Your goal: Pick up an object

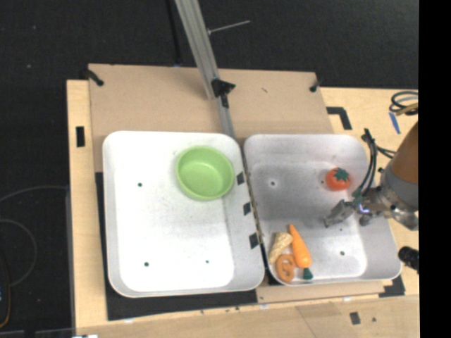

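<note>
Pincer [340, 213] hangs low over the right bin [310, 153], below the tomato [337, 179].

The right bin [282, 153] lies open across its middle and far side. A tomato [337, 179] sits near the right wall, and a carrot [300, 246] with small pieces crowds the near edge.

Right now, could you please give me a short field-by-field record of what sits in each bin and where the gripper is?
left bin: green bowl, near its upper right corner
right bin: tomato upper right; carrot, pretzel and a pale item clustered at the lower edge
gripper: over the right bin, below the tomato, holding nothing visible
</note>
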Robot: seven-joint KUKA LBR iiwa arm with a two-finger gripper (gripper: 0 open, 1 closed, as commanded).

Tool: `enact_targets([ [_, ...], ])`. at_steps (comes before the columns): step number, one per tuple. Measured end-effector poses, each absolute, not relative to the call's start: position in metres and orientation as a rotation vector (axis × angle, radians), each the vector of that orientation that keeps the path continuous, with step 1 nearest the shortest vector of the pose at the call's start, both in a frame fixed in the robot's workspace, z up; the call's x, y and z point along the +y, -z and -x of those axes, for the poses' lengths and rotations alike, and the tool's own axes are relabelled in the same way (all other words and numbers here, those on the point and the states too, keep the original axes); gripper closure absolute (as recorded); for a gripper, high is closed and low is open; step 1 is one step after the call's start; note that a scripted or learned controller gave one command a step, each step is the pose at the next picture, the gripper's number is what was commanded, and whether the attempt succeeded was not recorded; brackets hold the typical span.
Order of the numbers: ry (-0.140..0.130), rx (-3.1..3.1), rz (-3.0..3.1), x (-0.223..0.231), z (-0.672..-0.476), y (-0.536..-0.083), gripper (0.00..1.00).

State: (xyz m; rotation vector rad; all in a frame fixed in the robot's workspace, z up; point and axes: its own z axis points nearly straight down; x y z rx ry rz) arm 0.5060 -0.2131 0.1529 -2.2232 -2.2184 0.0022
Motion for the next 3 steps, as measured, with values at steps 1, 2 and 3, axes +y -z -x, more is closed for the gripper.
enact_targets([
  [1, 0.000, -2.221, 2.225, -0.214, -0.506, -0.103, 0.00],
  [2, 0.004, -2.218, 2.234, -0.215, -0.508, -0.114, 1.00],
  [3, 0.005, -2.231, 2.224, -0.220, -0.518, -0.174, 1.00],
])
